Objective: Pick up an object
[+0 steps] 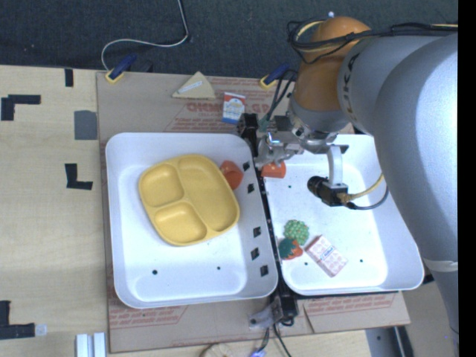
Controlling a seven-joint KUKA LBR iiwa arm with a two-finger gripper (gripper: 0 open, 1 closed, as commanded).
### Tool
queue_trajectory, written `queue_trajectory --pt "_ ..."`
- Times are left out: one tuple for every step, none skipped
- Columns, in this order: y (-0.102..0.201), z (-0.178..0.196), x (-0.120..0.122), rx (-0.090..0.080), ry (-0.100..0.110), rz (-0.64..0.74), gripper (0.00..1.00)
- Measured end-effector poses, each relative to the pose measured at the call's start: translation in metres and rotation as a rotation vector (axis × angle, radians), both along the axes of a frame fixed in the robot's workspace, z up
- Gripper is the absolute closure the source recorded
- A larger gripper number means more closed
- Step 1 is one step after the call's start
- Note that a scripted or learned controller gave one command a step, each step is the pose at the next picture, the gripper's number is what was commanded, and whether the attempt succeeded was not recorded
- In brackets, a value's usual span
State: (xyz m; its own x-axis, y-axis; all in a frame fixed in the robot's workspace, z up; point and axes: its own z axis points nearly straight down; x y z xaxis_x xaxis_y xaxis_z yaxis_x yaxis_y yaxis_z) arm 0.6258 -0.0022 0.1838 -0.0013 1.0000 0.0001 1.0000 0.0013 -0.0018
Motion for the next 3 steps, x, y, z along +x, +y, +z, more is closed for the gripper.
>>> queue_trajectory --pt "-0.002 0.000 -0.009 -0.002 0.000 -0.001 1.00" --pt "0.025 0.000 -0.026 -0.001 0.000 0.000 1.00" --pt "0.005 0.004 0.001 -0.001 0.000 0.000 1.00"
